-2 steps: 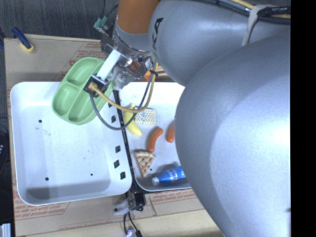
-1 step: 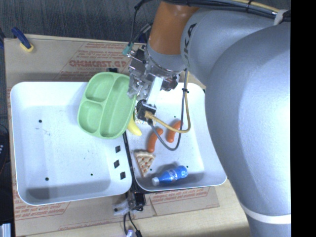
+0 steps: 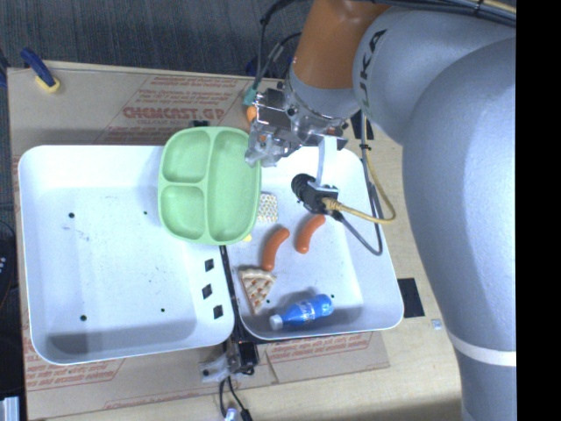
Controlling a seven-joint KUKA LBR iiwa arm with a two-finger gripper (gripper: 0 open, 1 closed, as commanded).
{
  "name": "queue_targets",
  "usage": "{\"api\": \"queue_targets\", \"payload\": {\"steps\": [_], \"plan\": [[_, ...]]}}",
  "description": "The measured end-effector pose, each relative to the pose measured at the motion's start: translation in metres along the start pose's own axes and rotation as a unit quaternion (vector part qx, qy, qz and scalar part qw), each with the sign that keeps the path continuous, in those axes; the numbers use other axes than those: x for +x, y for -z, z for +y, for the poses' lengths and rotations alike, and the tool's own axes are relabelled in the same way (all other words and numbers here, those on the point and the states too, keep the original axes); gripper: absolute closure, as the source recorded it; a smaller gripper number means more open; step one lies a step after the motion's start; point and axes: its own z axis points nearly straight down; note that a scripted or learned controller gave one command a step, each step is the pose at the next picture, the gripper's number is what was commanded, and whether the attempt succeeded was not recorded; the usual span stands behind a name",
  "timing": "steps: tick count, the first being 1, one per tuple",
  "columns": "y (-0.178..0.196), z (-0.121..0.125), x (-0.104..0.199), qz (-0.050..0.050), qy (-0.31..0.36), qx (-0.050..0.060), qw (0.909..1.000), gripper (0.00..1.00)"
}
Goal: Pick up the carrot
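Carrot [image 3: 308, 231] lies loose mid right bin [image 3: 379, 298], just beside a sausage [image 3: 274, 246]. Gripper [image 3: 263, 152] hovers at the bin's far-left corner over the green tray [image 3: 209, 196]; fingers' state: cannot tell. Pickup not yet done.

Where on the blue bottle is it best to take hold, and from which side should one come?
Grip the blue bottle at mid-body, coming down from above and closing across its narrow width. It lies on its side, slanted, with its white cap near the triangular slice and its body close to the right bin's front wall, so a sideways approach probably lacks room.
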Motion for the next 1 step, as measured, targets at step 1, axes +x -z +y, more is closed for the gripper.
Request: {"api": "queue_targets", "payload": {"steps": [1], "plan": [[-0.0274, 0.0332, -0.0183, 0.001, 0.054, 0.000, 0.9985, 1.00]]}}
